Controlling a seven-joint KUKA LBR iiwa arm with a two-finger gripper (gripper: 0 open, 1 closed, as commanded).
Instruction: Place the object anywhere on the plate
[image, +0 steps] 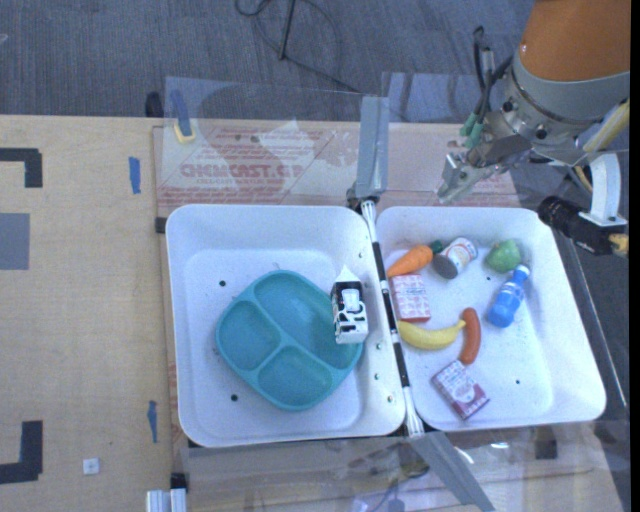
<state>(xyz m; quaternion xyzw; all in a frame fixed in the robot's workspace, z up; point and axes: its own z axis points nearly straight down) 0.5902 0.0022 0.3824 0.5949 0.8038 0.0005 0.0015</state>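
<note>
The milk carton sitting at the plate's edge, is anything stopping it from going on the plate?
Nothing visible does. The milk carton already rests against the right rim of the teal plate in the left bin, and the plate's compartments beside it are bare.

1. The plate (283, 342) looks like smooth teal plastic with a dull sheen.
2. Both white bins (190, 260) have a smooth, matt, plastic-like surface.
3. The milk carton (348, 311) looks like printed cardboard.
4. The banana (432, 335), carrot (410, 261) and sausage (470, 337) look like smooth toy plastic, slightly glossy.
5. The blue bottle (507, 296) looks like glossy plastic.
6. The bench top (80, 300) looks like pale, matt wood.
7. The gripper (455, 182) looks like grey metal.
8. The arm's orange band (580, 35) is smooth and matt.
</note>
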